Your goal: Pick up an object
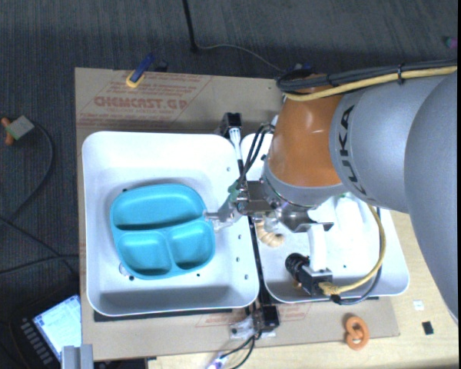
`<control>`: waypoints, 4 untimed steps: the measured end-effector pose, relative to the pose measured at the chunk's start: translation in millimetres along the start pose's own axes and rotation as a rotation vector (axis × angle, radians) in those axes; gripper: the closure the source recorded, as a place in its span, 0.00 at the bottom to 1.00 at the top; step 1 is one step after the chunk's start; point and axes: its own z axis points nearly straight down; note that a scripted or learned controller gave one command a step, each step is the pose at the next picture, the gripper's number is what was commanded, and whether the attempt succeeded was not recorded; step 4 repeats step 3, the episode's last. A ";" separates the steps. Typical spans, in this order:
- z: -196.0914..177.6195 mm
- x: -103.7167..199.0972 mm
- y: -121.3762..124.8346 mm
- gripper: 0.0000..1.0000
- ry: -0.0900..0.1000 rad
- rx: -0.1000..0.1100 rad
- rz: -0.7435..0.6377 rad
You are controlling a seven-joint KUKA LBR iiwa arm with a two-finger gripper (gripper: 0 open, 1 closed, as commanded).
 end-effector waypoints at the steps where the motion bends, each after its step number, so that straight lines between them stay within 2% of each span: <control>1: 0.0 0.0 0.0 0.00 0.000 0.000 0.000; 4: 0.0 0.0 0.0 0.00 0.000 0.000 0.000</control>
